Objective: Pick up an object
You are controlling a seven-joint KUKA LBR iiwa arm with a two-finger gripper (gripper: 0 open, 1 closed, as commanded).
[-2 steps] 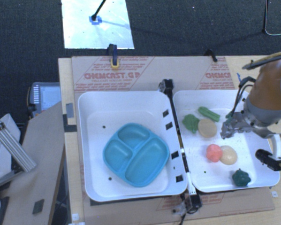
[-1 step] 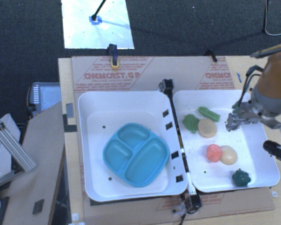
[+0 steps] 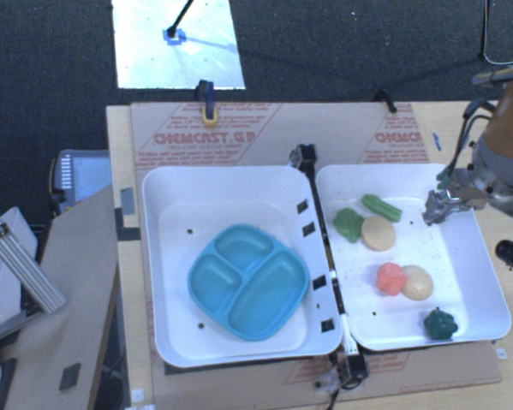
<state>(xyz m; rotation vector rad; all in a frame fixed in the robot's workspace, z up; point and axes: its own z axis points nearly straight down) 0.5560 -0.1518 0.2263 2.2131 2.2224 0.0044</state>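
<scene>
End effector over right bin's upper right edge

End effector [image 3: 435, 206] poised at right of frame above the right bin [image 3: 474, 257]; grip state impossible to tell. Scattered below-left in that bin: green pieces [image 3: 350, 224], tan disc [image 3: 379, 234], pink ball [image 3: 391, 278], dark green lump [image 3: 440, 324]. Blue divided plate [image 3: 248, 280] lying in left bin [image 3: 171, 204].

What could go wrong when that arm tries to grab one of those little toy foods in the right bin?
1. The pink round piece and the cream round piece touch, so fingers closing on one may nudge or catch the other.
2. The green broccoli-like piece, the long green piece and the tan disc crowd together, leaving little room.
3. The gripper hangs near the right white bin's wall, which it might clip.
</scene>
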